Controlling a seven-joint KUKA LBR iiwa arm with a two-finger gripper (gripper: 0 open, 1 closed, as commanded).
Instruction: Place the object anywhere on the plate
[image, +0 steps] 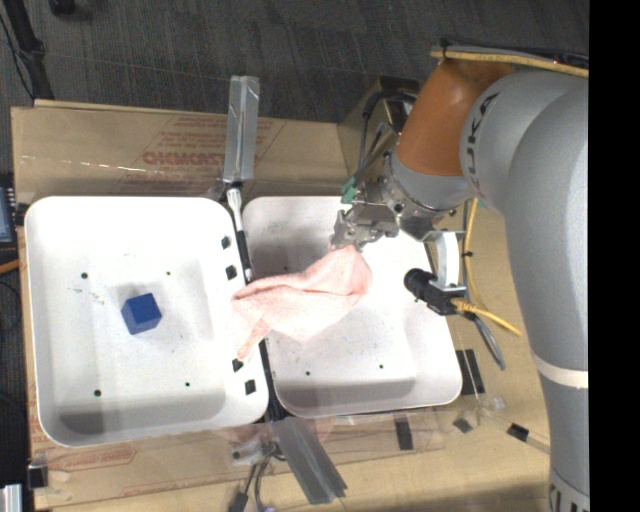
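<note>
Red printed lettering runs along the flattened cardboard sheet (120, 150) behind the two bins, but it is upside down and too faint to read. Faint red print near the front left corner is equally illegible.

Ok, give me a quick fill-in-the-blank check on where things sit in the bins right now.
1. The blue cube sits in the ____ bin.
2. The pink cloth drapes over the ____ between the bins.
3. The gripper is at the cloth's upper ____ corner.
4. The cloth lies mostly in the ____ bin.

Missing words: left; divide; right; right
</note>
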